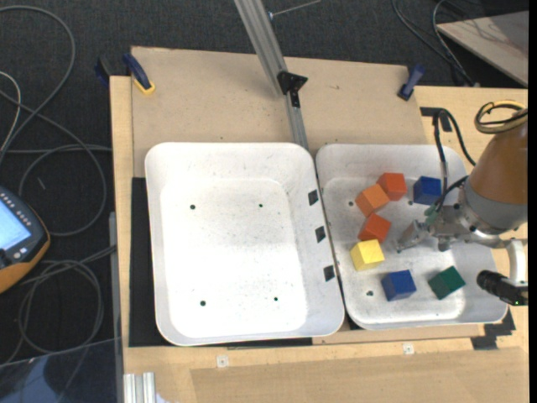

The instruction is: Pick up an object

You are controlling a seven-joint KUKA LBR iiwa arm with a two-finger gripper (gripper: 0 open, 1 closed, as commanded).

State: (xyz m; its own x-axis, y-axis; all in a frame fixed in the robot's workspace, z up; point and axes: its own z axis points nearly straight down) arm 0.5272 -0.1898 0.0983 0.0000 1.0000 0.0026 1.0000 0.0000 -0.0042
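Far left, off the tabletop (218, 82): a handheld pendant (15, 238) with a lit screen and loose cables (50, 175) on dark carpet. Blue clamps (138, 72) at the tabletop's back corners, second one (410, 81) on the right. A metal rail (267, 44) slants down from the top edge and ends near the seam between the bins.

Left bin (168, 162): white, speckled, four dark dots on its floor, no blocks inside.

Right bin (336, 162) holds all the blocks. Left to right: yellow block (367, 254) at mid-left, an orange block (372, 198) above it and a redder orange block (376, 226) between those two, touching or nearly touching. Another orange-red block (392, 183) sits just behind them. Blue block (398, 285) near the front wall. A second blue block (427, 190) toward the back. Green block (446, 282) front right.

Claw (417, 235) is low in the middle of the right bin, between the block cluster and the green block, pointing left. Fingers look narrow, nothing visible between them. Nearest block is the redder orange one, just beside, not touching as far as I can tell. Arm (499, 183) comes in from the right, orange band above the wrist.
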